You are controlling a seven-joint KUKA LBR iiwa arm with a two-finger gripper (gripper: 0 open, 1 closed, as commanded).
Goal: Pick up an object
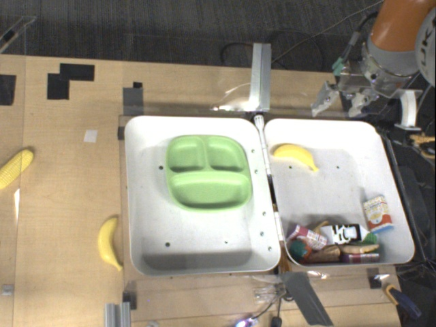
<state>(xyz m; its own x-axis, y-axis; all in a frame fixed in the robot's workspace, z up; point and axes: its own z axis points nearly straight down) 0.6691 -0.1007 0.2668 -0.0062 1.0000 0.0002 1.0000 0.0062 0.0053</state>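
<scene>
Counter of pale wood carries two white bins side by side, with a metal post standing behind the seam between them. The arm comes in at the upper right, its orange band showing above the grey wrist. The left bin holds a green tray with three compartments, lying flat near the bin's middle. The right bin holds a banana near its far left corner, just beside the seam, and a clutter of small packages heaped along its near edge (their labels are too small to read). A small carton with an orange-red base lies near the right wall, a little apart from the heap.

The hand hangs over the far rim of the right bin, well apart from the banana and from the heap, and it has nothing between its fingers; the two fingers stand spread, with a clear gap between them.

Out on the counter, left of the bins, a second banana lies just beside the left bin's near corner, and a corn cob lies at the far left edge. Black squares mark the counter's far left part.
</scene>
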